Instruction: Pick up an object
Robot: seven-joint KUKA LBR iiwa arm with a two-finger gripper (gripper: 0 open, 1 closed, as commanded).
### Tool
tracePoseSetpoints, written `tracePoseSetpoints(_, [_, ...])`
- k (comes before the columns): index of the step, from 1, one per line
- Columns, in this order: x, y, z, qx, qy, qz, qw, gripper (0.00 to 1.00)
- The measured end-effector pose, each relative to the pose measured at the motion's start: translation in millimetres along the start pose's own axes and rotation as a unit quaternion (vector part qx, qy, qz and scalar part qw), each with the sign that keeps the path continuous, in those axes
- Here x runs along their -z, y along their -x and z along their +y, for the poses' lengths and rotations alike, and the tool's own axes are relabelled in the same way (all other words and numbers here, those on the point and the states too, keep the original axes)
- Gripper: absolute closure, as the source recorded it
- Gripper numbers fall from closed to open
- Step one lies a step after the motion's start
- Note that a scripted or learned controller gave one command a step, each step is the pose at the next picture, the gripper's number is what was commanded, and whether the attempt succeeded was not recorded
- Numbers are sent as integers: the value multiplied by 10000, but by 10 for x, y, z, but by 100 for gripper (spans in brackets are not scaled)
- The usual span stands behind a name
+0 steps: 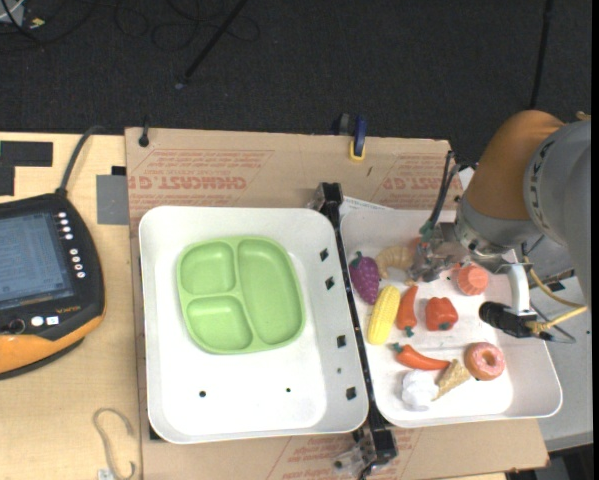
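Observation:
The right bin holds several toy foods. Purple grapes and a tan piece lie at its far left. A yellow corn cob, an orange carrot and a red pepper lie in the middle. A salmon round piece sits to their right. Near the front lie a red chili, a pink donut, an ice cream cone and a white piece. My gripper hangs low over the bin's far part, between the tan piece and the salmon piece, just above the red pepper.
The left bin holds a green divided tray. A black divider runs between the bins. A pendant with a screen lies on the bench at the left. The grey and orange arm covers the right bin's far right corner.

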State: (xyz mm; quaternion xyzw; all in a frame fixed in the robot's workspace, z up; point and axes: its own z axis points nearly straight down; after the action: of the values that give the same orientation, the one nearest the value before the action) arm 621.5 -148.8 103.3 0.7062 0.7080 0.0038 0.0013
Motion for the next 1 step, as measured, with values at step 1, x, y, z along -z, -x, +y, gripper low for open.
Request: tracePoseSetpoints(1, [454,-22,73,-19,-23,-19,10000,100])
